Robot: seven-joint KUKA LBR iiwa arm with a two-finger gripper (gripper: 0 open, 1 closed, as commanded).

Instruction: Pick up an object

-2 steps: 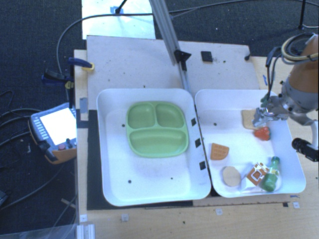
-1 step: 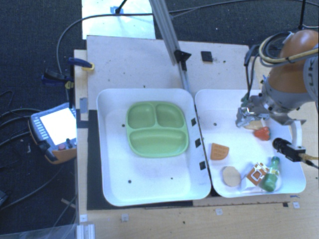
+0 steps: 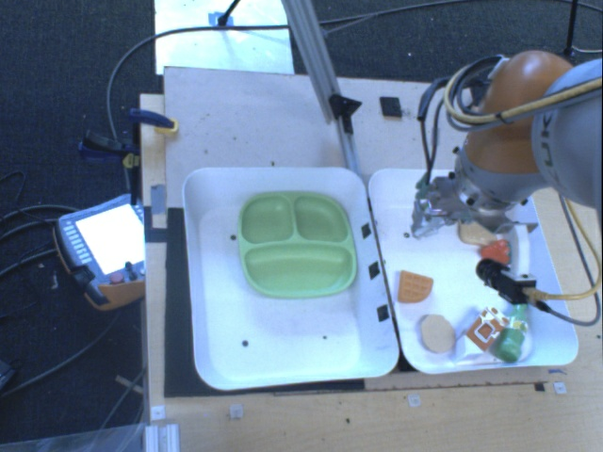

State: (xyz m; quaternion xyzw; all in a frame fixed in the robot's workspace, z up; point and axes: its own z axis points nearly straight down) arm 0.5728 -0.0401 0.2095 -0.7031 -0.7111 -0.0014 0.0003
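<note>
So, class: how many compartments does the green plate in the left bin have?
3. The green plate has two smaller compartments side by side along its far edge, one left and one right, and one wide compartment across its near edge.

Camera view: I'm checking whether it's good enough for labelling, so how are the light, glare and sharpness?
Camera view: light is even and soft over both bins; the paper sheet at the top is washed out by glare; the handheld screen at left glows overexposed; the green plate reads clearly; the pincer and the small items near it look soft, fine detail lost.
</note>
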